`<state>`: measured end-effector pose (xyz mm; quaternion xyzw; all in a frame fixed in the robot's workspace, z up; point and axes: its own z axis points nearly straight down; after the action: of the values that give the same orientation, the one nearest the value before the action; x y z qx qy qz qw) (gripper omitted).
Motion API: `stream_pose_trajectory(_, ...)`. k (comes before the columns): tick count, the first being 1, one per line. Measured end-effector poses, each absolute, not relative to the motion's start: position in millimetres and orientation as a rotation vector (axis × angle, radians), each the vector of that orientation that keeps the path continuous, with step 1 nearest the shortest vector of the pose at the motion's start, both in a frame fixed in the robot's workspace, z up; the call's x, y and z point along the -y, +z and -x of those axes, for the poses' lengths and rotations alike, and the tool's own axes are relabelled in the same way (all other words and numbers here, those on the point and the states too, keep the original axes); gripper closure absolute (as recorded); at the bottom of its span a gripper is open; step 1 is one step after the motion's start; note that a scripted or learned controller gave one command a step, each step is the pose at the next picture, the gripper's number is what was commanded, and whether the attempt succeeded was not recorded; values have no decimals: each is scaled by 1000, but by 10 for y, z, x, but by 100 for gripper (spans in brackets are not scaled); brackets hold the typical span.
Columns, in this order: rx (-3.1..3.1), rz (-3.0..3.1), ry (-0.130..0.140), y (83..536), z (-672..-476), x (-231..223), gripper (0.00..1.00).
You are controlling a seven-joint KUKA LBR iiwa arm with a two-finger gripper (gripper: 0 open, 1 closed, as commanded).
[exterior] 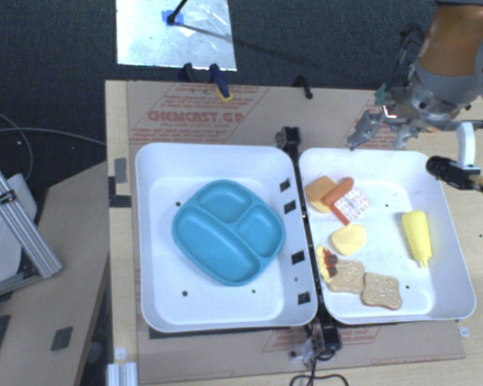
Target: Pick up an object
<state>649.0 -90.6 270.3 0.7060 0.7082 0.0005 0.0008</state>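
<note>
The pick has not begun. The hand (381, 127) hangs above the far rim of the right bin (455, 296), with nothing between its parted fingers. All the toy food lies in that bin: yellow corn (417, 236), toast (381, 290), hot dog (339, 199). The left bin (157, 296) holds a blue divided plate (228, 232). Descending and closing on an item remains.

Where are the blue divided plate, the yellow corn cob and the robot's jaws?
blue divided plate (228, 232): camera view, on the ridge between its compartments, in the left bin.
yellow corn cob (417, 236): camera view, middle of the cob, right bin.
gripper (384, 131): camera view, between the fingertips, above the right bin's far edge.
</note>
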Motion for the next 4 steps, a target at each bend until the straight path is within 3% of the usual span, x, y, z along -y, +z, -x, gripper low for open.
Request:
stream_pose_trajectory(1, -2227, -2224, -6, 1381, -6317, 865, 0)
stream_pose_trajectory(2, -2210, -2205, 12, 881, -5934, 845, 0)
stream_pose_trajectory(3, -2221, -2221, -1, 847, -5497, 908, 0)
stream_pose_trajectory(4, -2213, -2210, 16, 1010, -5564, 910, 100)
